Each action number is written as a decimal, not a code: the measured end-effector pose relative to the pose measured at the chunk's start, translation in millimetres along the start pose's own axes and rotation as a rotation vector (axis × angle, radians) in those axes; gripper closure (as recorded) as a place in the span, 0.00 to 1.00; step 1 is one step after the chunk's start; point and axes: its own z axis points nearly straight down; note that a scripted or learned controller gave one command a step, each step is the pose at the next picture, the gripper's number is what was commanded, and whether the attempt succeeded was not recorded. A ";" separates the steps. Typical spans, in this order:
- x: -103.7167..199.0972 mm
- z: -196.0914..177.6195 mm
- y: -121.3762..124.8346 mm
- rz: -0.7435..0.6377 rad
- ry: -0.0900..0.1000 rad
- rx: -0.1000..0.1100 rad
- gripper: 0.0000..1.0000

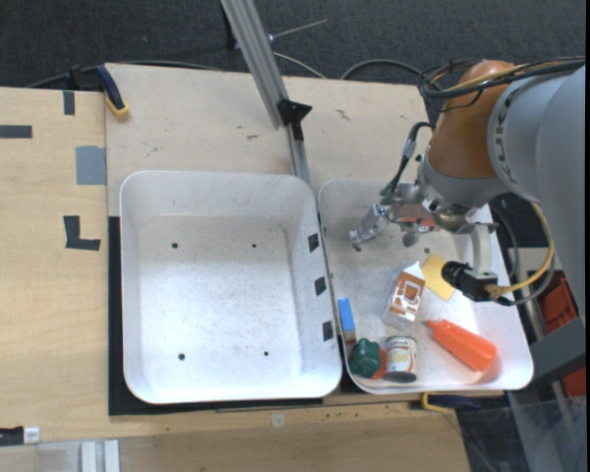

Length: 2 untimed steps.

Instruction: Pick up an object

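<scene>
The pincer (366,230) hangs over the right bin (349,205), nothing between its fingers, spread uncertain; the orange carrot (462,344) lies well apart, nearer the camera.

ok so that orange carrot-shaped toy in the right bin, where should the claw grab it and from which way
Probably mid-body, from straight above. The orange toy lies flat on the right bin floor, long and tapered, pointing up-left. Close the claw across its narrow width, near the thicker lower-right half, where space lies open on both sides.
</scene>
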 end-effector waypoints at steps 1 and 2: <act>-3.8 44.7 -1.7 0.001 0.000 0.000 0.00; -3.3 68.1 -1.8 0.000 -0.001 -0.005 0.00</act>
